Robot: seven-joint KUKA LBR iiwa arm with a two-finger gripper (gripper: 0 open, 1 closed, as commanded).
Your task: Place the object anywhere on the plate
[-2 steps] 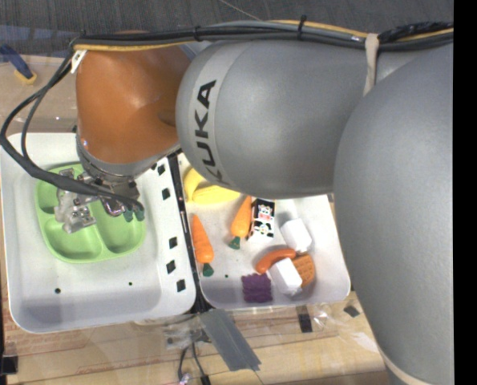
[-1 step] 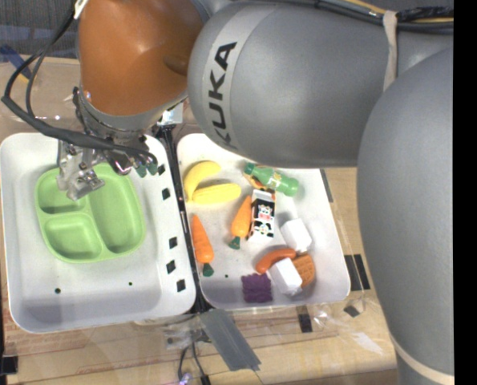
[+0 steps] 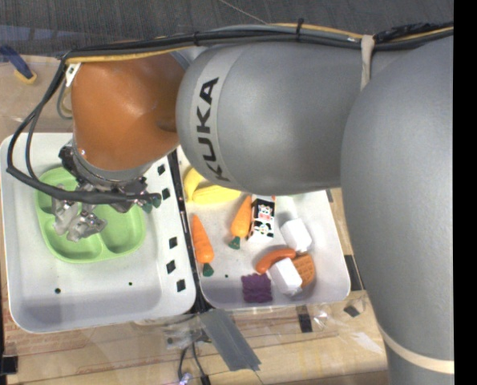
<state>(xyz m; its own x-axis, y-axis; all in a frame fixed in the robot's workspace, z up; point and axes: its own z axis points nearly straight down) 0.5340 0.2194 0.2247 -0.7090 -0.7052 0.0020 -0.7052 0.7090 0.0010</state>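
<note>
A green sectioned plate lies in the left white bin. My gripper hangs right over the plate's left part, below the orange wrist band. Its metal fingers look down onto the plate; I cannot make out anything between them. The right bin holds toy food: two carrots, a yellow piece, a purple grape cluster, a cow-patterned carton, and white and orange pieces.
The big grey arm covers the upper parts of both bins. A divider wall with black clips runs between the bins. Wooden bench surface shows in front. Cables loop beside the wrist at the left.
</note>
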